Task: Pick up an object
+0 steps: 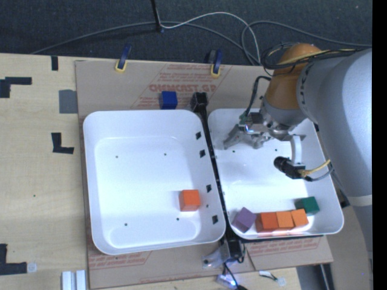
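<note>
White bin [106,138], orange cube [190,199], matte, square-edged

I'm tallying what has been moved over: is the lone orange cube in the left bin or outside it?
In. The orange cube rests on the floor of the left bin, inside its rim, near the lower right corner.

A brown cardboard sheet [181,83] covers the middle of a light wooden bench [36,180]. Left of the sheet, black tape marks [58,144] and a grey patch [68,100] sit on the wood. Beyond the sheet's far edge lies dark carpet [72,11], crossed by loose cables [199,22]. Lighting is even.
</note>
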Robot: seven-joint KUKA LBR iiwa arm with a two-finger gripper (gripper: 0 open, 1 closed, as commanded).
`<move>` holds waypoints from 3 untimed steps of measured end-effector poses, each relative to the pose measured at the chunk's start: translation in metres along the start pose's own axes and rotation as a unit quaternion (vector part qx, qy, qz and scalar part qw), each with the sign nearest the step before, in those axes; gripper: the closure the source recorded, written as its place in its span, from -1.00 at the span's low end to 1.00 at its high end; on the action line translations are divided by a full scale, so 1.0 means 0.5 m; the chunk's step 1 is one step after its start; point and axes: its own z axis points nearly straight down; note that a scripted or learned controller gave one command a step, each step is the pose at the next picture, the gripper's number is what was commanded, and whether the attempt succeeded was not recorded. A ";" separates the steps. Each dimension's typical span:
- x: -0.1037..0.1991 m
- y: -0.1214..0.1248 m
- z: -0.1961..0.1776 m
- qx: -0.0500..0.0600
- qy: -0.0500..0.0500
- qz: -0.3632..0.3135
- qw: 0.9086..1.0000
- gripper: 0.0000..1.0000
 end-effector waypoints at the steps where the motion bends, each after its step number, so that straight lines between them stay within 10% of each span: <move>1: 0.000 0.002 -0.025 -0.002 0.000 0.000 1.000 1.00; 3: 0.001 0.003 -0.255 -0.004 0.000 0.000 1.000 1.00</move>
